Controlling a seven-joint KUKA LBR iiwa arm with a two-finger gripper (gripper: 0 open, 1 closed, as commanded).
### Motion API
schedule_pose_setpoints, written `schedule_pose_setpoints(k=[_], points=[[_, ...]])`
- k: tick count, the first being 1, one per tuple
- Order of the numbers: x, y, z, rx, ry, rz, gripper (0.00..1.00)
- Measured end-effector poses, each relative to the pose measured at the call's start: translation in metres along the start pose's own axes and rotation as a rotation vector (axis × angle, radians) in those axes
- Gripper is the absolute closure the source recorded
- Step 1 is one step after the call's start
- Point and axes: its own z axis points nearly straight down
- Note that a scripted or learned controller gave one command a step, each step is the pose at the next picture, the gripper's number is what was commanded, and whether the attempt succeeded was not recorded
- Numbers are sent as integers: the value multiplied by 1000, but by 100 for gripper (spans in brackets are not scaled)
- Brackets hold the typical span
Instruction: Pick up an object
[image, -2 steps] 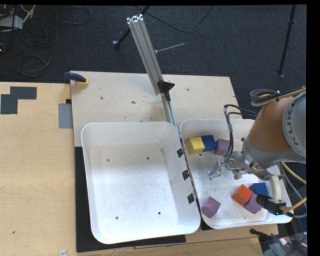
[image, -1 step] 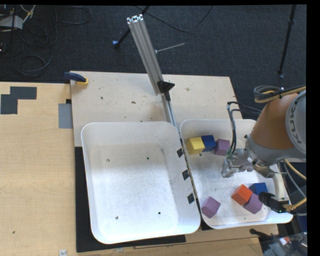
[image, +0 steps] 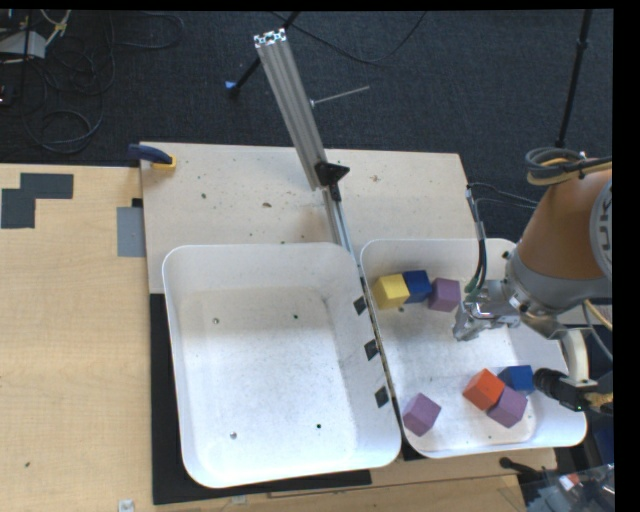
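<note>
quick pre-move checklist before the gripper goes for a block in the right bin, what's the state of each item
1. Objects within reach: ok. The right white bin holds a yellow cube, two blue cubes, an orange cube and three purple cubes.
2. Two-finger gripper over that bin: ok, beside the upper purple cube.
3. Gripper free of any object: ok, nothing seen between its fingers.
4. Finger opening: cannot tell.
5. Isolated target: ok, the lower-left purple cube sits apart; the others cluster touching.
</note>
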Motion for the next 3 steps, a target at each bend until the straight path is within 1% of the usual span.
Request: schedule_pose_setpoints(k=[1, 2, 3], points=[[-9, 8, -55, -2, -1, 0, 100], [-11, -1, -105, -2, -1, -1, 100], [47, 15, -90, 6, 3, -5, 100]])
